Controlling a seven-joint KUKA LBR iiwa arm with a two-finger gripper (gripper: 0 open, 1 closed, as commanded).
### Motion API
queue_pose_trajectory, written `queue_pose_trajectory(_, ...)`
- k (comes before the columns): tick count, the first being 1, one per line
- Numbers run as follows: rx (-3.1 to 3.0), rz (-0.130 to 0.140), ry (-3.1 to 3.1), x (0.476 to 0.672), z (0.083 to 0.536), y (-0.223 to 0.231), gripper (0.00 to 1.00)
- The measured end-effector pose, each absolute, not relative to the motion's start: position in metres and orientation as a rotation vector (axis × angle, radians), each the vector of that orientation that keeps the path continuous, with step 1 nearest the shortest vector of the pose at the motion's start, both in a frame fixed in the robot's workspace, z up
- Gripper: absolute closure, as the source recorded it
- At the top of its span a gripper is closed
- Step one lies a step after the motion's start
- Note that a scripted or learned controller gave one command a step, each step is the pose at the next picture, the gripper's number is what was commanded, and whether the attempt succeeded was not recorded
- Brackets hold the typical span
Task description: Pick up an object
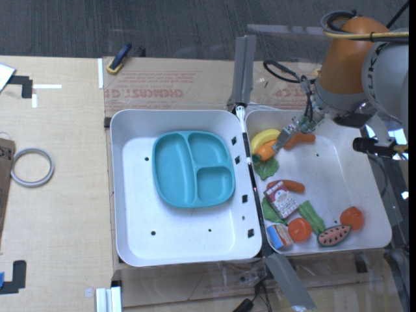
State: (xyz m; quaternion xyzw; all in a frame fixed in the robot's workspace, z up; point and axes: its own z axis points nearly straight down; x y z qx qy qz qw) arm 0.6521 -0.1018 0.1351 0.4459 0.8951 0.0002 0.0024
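Observation:
My gripper [290, 137] hangs over the back left part of the right bin [364, 174], below the grey and orange wrist. An orange-red carrot-like piece [303, 138] lies right against the gripper's tip; whether it is gripped is unclear. Just left of it are a yellow banana [262, 138], an orange piece [265, 151] and a green leaf [267, 168]. Toward the front lie a red sausage [291, 186], a red carton [283, 204], a green vegetable [312, 216], two tomatoes [299, 229] [351, 217], a watermelon slice [333, 236] and a small can [278, 237].
The left bin [130, 194] holds a teal divided plate [194, 168]. A raised divider [246, 168] separates the two bins. A tape roll [29, 167] lies on the bench at far left. Black cables run behind the right bin.

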Motion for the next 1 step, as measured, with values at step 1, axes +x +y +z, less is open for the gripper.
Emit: queue_pose_trajectory(1,1.413,-0.002,2.803,0.6516,0.0925,-0.1164,0.00)
